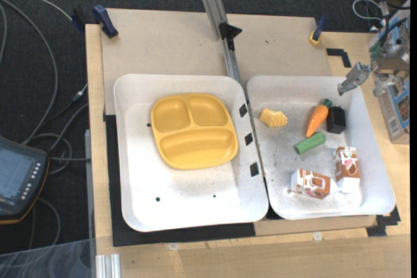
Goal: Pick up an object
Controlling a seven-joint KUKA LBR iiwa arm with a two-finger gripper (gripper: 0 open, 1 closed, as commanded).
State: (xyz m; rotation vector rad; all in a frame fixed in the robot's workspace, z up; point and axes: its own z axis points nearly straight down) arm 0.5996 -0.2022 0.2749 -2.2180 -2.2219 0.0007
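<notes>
My tool (354,78) hangs over the right bin's (374,140) far corner; whether it's apart or together, I cannot tell. Just below, carrot (317,119) touches black block (336,119); I judge a descent could nudge both, gripping neither.

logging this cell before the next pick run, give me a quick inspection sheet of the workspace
surface: bench bears left bin and right bin side by side
job's things: in right bin, carrot, green cylinder, black block, yellow corn piece, two cartons
clutter: yellow divided plate in left bin
grippers: gripper over right bin's far right corner, nothing held
cables: loops on floor at left
surroundings: handheld pendant at left edge
</notes>
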